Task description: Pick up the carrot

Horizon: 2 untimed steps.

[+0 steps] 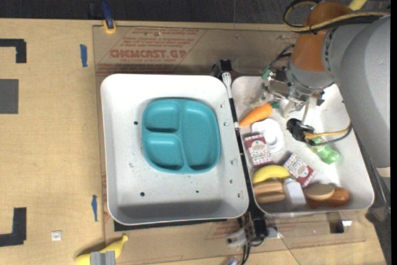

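The orange carrot (255, 113) lies in the right bin (360, 178), at its upper left near the wall between the two bins, pointing left and slightly down. My gripper (282, 97) hangs over the bin's far end, just right of and slightly above the carrot's thick end. The grey wrist with its orange band (313, 40) rises behind it. Nothing orange shows inside the gripper, and the carrot rests on the bin floor.
Below the carrot, the right bin holds a white bottle (270, 133), a red-and-white packet (256, 149), a banana (271, 172), a green item (326, 152) and brown bread pieces (325, 195). A teal divided plate (182, 134) sits in the left bin (118, 152).
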Available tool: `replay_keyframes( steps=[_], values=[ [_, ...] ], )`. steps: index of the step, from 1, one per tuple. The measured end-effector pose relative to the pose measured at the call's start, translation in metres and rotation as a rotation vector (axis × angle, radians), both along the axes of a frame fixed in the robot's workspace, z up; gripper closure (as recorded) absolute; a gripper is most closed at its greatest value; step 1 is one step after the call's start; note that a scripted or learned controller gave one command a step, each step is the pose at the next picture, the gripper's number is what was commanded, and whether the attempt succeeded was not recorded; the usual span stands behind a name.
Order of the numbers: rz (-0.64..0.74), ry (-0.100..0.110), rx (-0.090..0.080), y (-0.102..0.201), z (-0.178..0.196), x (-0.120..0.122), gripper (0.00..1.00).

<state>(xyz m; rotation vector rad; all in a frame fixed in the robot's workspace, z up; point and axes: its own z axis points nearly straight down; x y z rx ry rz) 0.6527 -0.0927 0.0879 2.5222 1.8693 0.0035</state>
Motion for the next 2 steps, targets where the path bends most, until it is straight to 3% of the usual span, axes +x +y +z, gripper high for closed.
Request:
replay_keyframes(
  steps=[1, 2],
  values=[
    [0.003, -0.006, -0.007, -0.002, 0.013, 0.002, 1.0],
    [-0.154, -0.01, -0.001, 0.006, 0.139, 0.017, 1.0]
  ],
)
